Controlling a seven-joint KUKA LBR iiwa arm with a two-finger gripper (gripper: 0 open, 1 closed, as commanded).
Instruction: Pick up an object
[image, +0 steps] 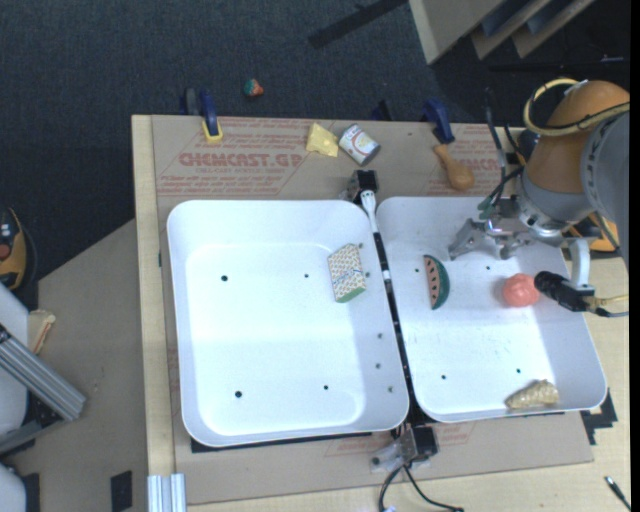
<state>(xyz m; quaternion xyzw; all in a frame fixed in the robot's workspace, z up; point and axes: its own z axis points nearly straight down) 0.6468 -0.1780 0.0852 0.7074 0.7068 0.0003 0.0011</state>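
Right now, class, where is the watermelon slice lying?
The watermelon slice lies in the right bin, close to its left wall, with the pink ball to its right and the gripper just above and to the right.

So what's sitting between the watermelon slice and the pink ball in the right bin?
Nothing: the camera view shows bare white bin floor between the watermelon slice and the pink ball.

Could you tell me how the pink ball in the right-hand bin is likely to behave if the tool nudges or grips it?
The pink ball looks round and smooth, so a nudge would probably send it rolling across the flat floor of the right bin. It may also squirt out from between two fingers unless gripped across its middle. It looks small, so it is likely light.
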